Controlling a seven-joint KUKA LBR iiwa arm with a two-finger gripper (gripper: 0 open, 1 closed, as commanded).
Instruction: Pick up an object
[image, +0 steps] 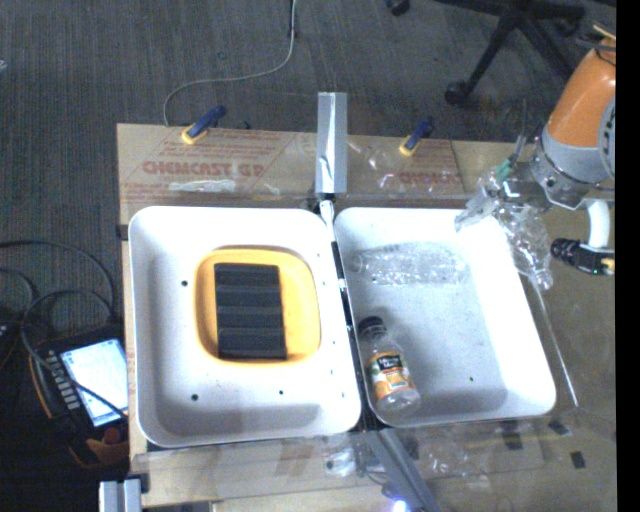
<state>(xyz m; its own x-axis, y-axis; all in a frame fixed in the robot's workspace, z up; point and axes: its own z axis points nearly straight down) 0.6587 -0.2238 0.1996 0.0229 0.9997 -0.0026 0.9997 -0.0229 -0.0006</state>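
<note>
A small clear bottle (388, 372) with a black cap and an orange label lies in the right bin (480, 330), near its front left corner. A clear crinkled plastic packet (405, 265) lies flat toward the back of that bin. In the left bin (160, 330) sits a yellow pad with a black ridged top (252, 308). My gripper (497, 192) hangs over the right bin's back right corner, under the orange wrist band. Crumpled clear plastic (528, 243) dangles just below and right of it; whether it is gripped is unclear.
A metal upright (331, 150) stands behind the gap between the bins. Two blue-and-yellow clamps (203, 124) (416, 135) hold the cardboard backing. A tablet and cables (85, 378) lie left of the bench. A black connector (580, 253) sticks out by the right rim.
</note>
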